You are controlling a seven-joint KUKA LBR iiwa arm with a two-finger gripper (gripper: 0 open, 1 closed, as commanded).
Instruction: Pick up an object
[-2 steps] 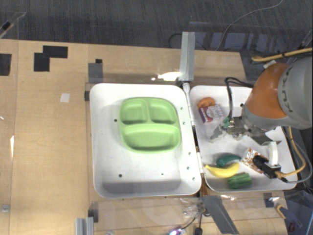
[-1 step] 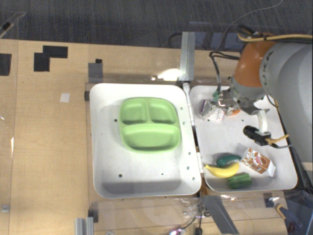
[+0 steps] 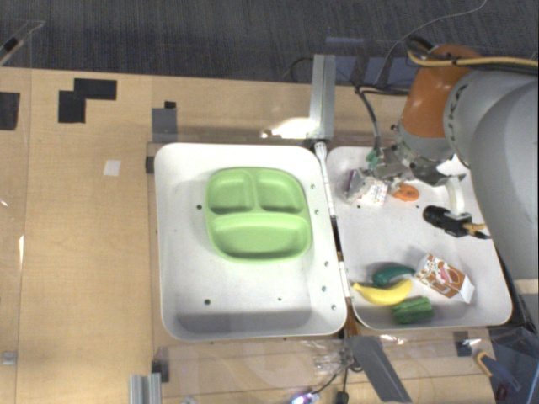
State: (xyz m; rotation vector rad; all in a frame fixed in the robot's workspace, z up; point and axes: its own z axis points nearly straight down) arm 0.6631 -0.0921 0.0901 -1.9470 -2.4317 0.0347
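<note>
One green plate is held by the left bin. In the right bin are counted one banana, two green vegetables, one carton, one orange piece, and one crumpled packet just beside the gripper, whose closure cannot be told.

Robotics lab, by the look. Pale wood bench over dark carpet floor, marked with black tape squares. Two shallow white bins, left bin and right bin, set side by side against an aluminium post. Grey industrial arm with orange band, loose cables trailing behind. Plastic-looking banana among odd small items, sorted like test stock.
</note>
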